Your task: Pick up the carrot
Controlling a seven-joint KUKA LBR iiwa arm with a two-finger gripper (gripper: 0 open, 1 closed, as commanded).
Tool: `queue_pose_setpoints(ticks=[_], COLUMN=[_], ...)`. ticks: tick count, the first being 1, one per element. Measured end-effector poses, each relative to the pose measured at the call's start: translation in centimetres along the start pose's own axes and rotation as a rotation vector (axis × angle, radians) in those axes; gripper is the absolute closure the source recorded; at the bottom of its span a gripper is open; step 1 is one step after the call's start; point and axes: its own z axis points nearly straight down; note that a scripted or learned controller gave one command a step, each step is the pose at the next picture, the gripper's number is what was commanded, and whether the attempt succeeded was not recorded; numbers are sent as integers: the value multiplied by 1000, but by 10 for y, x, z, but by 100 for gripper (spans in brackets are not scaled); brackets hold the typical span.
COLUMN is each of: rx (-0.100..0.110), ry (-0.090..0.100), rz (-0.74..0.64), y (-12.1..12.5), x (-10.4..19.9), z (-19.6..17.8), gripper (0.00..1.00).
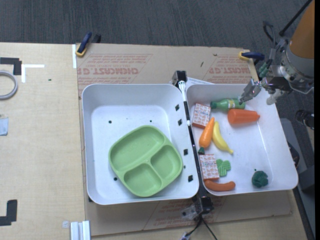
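Though beside the banana (220,138), carrot (206,132) steeply diagonal, tip upward.

I count two white bins on my bench, the left bin (95,149) and the right bin (275,149). The left one carries one green divided plate (145,160). In the right one I count one large carrot (243,116), one slimmer orange carrot (206,132), one banana (220,137), one green bottle (227,103), one sausage (219,185), one dark green broccoli (259,179), one small light green vegetable piece (223,166), and two printed cartons, the upper carton (201,115) and the lower carton (208,166). That makes nine items in the right bin and one in the left.
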Motion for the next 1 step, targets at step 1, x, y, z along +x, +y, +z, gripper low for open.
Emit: queue_pose_setpoints(ticks=[1], rx=[1], ry=[0], rz=[96], y=[8], x=[30], z=[141], gripper=[0])
